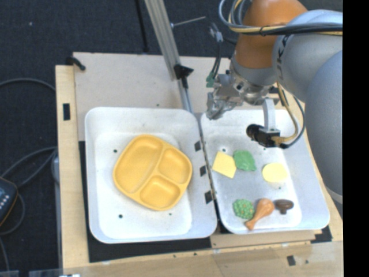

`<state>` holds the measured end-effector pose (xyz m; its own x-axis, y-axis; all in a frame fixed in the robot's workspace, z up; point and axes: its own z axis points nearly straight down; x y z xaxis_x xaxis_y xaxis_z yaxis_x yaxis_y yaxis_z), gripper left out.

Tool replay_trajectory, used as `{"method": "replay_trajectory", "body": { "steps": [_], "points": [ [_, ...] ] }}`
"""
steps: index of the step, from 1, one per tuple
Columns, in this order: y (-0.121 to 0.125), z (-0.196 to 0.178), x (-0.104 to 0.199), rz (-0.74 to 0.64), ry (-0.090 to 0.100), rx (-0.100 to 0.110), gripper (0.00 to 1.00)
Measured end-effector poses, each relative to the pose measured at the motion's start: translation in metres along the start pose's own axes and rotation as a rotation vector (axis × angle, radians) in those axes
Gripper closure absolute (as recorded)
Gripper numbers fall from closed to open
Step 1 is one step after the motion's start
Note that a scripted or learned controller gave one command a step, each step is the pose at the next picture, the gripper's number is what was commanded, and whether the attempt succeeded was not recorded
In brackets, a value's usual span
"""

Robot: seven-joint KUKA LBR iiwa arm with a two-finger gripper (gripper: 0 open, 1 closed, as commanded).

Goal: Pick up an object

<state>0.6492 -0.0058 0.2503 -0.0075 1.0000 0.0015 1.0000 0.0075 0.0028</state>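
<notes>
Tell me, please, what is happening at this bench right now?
The arm reaches in over the right bin, its pincer near the bin's far left corner, above the toy food and holding nothing. In that bin lie a yellow wedge, two green pieces, a yellow round, a drumstick and a brown mushroom. A yellow tray sits in the left bin.

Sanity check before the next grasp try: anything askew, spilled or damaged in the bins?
Nothing stands out. The yellow three-compartment plastic tray lies flat in the left white bin, turned at an angle. The small toy food pieces lie scattered but all inside the right white bin. The two-finger gripper hangs above that bin's far left corner.
</notes>
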Motion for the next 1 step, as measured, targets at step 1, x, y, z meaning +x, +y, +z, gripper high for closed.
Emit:
{"method": "replay_trajectory", "body": {
  "steps": [1],
  "points": [
    [0.0048, -0.0061, 0.0573, -0.001, 0.0, 0.0, 1.0]
  ]
}}
